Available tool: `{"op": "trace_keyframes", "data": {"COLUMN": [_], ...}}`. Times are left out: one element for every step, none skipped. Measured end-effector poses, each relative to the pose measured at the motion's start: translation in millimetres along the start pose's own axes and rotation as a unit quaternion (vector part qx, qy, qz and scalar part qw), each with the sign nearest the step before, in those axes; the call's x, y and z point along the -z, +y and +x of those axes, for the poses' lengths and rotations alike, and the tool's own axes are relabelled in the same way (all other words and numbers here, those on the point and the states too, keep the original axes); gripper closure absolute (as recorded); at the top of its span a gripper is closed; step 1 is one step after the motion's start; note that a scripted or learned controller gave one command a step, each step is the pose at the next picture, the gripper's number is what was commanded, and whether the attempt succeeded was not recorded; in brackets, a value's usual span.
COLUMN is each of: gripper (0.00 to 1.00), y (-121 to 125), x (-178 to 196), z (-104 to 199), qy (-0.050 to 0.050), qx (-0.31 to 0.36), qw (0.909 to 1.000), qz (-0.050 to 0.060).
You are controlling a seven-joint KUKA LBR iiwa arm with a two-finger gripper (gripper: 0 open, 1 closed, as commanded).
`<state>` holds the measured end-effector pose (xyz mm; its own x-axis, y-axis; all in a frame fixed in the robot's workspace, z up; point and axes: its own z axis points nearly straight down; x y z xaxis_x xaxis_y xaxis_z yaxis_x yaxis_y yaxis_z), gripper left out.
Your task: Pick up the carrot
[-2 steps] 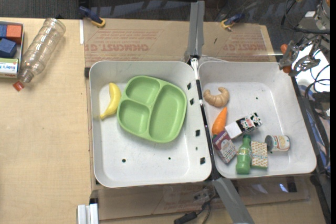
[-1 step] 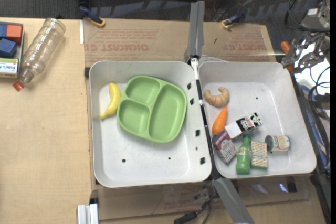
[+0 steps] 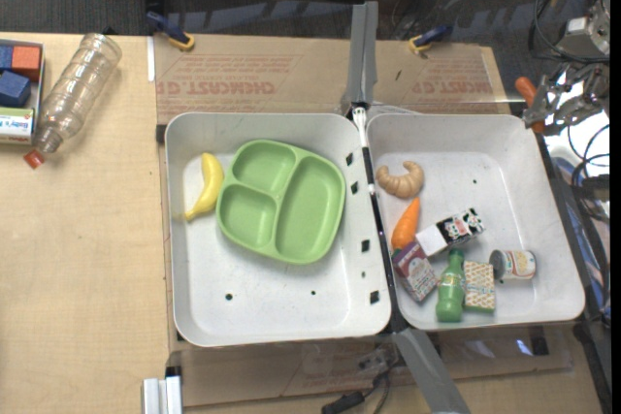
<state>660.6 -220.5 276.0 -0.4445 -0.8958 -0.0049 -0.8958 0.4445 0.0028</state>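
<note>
Carrot [image 3: 406, 224]: lies tilted at the 9 o'clock side of the right bin [image 3: 543, 208], close by the wall.
Neighbours: croissant [image 3: 401, 177] just at 12 o'clock; small red box [image 3: 417, 271] at 6 o'clock, milk carton [image 3: 451, 230] at 3 o'clock — all crowding it.
Risk: a finger could strike the wall or catch a neighbour, I judge.
Gripper: cannot tell its state.

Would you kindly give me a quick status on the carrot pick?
Carrot lying in right bin, near its left wall. Croissant just above it, milk carton and small box crowding its lower end.
</note>
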Motion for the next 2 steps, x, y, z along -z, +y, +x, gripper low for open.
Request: {"op": "trace_keyframes", "data": {"gripper": [1.0, 1.0], "y": [0.0, 0.1], "x": [-4.1, -1.8], "z": [0.0, -0.1], "qy": [0.0, 0.0], "qx": [0.03, 0.101], "qw": [0.9995, 0.9949], "qz": [0.0, 0.0]}}
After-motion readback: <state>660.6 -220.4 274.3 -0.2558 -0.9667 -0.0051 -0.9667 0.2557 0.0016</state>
